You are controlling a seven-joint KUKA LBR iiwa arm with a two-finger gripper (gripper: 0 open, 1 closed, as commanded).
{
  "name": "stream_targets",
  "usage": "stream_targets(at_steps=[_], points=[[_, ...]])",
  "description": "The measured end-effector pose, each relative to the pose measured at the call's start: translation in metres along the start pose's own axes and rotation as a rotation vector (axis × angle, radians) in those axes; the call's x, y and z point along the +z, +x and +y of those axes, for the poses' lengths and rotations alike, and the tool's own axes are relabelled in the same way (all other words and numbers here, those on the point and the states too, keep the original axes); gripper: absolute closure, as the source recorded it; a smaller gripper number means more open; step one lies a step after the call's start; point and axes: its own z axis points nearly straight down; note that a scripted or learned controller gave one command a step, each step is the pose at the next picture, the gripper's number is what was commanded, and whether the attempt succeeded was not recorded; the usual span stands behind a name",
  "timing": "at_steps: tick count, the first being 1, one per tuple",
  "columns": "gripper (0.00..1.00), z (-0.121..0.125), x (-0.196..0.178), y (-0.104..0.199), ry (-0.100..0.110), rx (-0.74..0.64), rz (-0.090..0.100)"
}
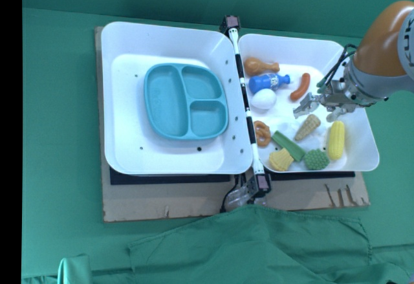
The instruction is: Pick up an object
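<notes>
Fingers (304, 110) spread apart, nothing between them, at the gripper (318, 110) low over the right bin (362, 158), just above the ice cream cone (307, 127) and left of the corn cob (336, 140). Closest pick, by position: the cone. Probably hollow moulded plastic, so light, stiff and smooth; tapered too, so likely to squirt out of a pinch near the tip. Better taken across the wide waffle end, square to its long axis. Corn cob as the fallback: ribbed, cylindrical, easy across the middle.

Farther out in the same bin: a red sausage (300, 86), a white egg (262, 99) (round and slippery, a poor candidate), a blue bottle (268, 82) with a white band, a drumstick (259, 66), a pretzel (262, 132), a green stick-shaped piece (288, 145), a yellow waffle-like block (281, 160) and a green bumpy ball (316, 159). Pieces packed close near the front wall, so risk of nudging neighbours there.

Left bin (123, 147) carrying a teal divided plate (186, 100), well apart from the gripper.

No brand, label text or other writing legible anywhere; band on the bottle too small to read.
</notes>
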Motion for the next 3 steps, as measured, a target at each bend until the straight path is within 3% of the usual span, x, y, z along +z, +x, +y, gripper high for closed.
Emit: stream_targets(at_steps=[1, 2, 3], points=[[0.0, -0.047, 0.026, 0.008, -0.001, -0.005, 0.0], [0.0, -0.067, 0.014, 0.024, 0.02, -0.009, 0.008], [0.0, -0.067, 0.015, 0.023, 0.02, -0.007, 0.007]])
